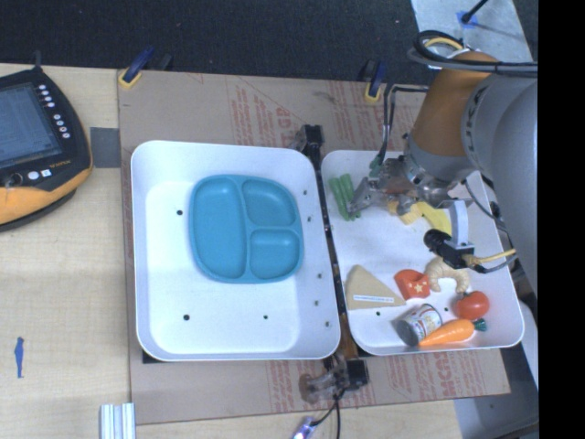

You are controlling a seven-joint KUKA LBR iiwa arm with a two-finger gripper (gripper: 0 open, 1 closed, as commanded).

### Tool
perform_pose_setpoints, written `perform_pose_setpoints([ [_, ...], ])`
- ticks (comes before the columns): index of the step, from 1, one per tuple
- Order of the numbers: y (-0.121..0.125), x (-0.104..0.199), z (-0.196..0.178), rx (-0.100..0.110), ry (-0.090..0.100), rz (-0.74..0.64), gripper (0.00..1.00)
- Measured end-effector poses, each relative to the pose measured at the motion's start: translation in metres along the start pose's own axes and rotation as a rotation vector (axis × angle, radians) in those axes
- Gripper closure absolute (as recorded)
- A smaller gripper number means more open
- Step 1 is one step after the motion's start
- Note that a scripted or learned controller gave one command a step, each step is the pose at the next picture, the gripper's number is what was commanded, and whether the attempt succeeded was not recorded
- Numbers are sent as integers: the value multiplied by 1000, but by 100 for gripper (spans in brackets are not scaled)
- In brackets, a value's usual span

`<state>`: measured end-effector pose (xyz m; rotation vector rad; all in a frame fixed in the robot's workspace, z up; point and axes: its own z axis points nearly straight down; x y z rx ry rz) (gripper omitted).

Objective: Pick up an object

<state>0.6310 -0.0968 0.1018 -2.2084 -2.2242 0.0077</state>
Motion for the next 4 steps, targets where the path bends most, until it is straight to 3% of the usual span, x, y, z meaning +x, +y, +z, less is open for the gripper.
perform_pose_setpoints([
  [1, 25, 4, 10, -6, 0, 4, 0],
  [4, 25, 3, 10, -4, -1, 3, 0],
])
